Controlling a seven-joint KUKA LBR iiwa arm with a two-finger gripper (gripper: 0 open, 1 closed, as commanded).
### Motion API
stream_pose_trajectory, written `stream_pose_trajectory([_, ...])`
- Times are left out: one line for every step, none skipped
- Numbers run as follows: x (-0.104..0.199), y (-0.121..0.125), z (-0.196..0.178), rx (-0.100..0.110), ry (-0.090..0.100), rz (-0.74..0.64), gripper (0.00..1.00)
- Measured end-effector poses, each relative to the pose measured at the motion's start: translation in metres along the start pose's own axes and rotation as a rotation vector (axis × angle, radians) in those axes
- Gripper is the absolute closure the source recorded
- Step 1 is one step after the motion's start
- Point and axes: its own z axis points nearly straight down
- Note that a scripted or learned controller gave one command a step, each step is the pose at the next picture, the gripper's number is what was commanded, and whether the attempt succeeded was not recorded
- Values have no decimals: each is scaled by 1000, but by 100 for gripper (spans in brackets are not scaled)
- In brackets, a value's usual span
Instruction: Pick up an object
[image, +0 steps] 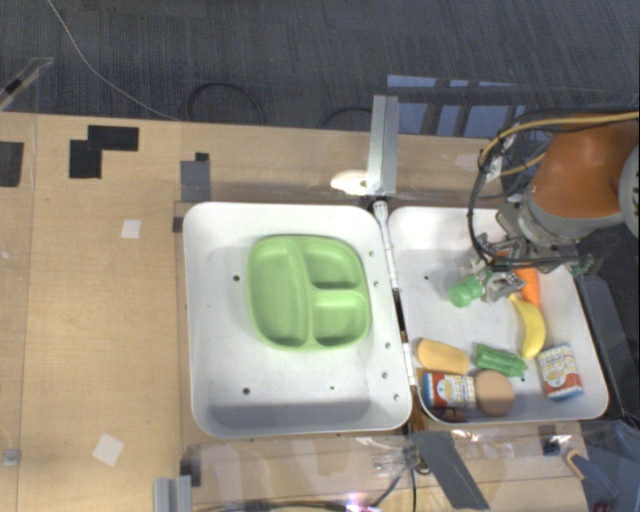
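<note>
The right bin (430, 235) serves as the landmark for everything here. Along its near edge stand a can with a red label (447, 390) at the near left corner, a brown egg-shaped object (494, 393) touching that can's right side, and a small white can with a red and blue label (560, 372) toward the near right corner. Just behind the red can lies an orange-yellow oblong piece (442, 354), and beside it, toward the bin's middle, a dark green ridged item (499, 360). Farther back, on the right side of the bin, a banana (530, 325) lies lengthwise, with an orange carrot-like piece (529, 284) just beyond its far end. Near the bin's centre sits a light green rounded object (465, 293).

The tool (497, 280) hangs over the middle of the right bin, right next to the light green object; whether it touches or grips that object cannot be told, and its opening cannot be judged from this view. Above it the grey arm with the orange band (585, 172) comes in over the bin's far right corner.

To the left of the right bin, touching along the shared edge, the left bin (215, 390) holds a green divided tray (307, 290) near its middle. Both bins rest on the wooden tabletop (90, 330).
</note>
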Motion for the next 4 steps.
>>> stream_pose_trajectory([-4,-1,-14,6,-10,1,100])
stream_pose_trajectory([89,4,-15,-12,20,-136,100])
stream_pose_trajectory([97,58,-48,-16,15,-474,100])
stream_pose_trajectory([93,36,-4,-7,13,-209,100])
